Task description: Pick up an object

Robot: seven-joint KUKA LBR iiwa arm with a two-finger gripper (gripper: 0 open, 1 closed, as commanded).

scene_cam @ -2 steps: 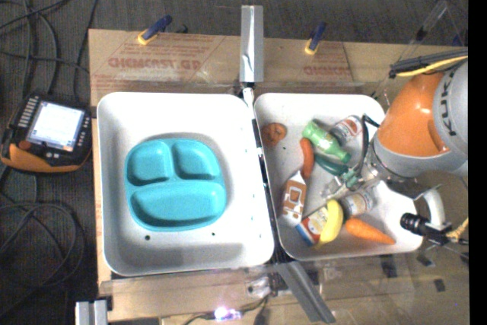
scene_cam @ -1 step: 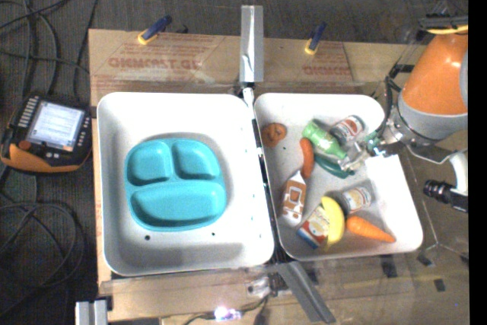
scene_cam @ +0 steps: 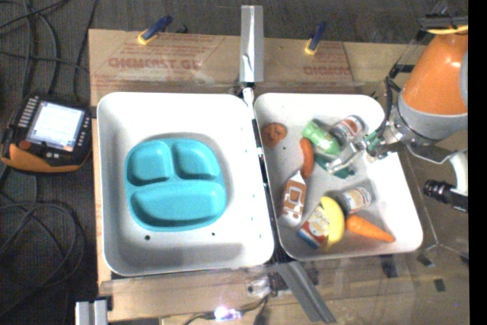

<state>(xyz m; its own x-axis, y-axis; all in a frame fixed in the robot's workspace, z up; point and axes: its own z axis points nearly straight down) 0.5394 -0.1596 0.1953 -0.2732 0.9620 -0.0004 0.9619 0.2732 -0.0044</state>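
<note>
I have the pincer (scene_cam: 364, 147) low in the right white bin (scene_cam: 403, 186), right of centre frame, beside the green bottle (scene_cam: 323, 138) and small can (scene_cam: 351, 126) for a grab, though I cannot tell its state.

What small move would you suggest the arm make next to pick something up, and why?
Probably a short descent onto the green bottle. The gripper sits low in the right bin, right beside that bottle and a small can, and nothing shows between its fingers. The carrot and the other items lie farther off, so the bottle looks like the nearest target.
</note>
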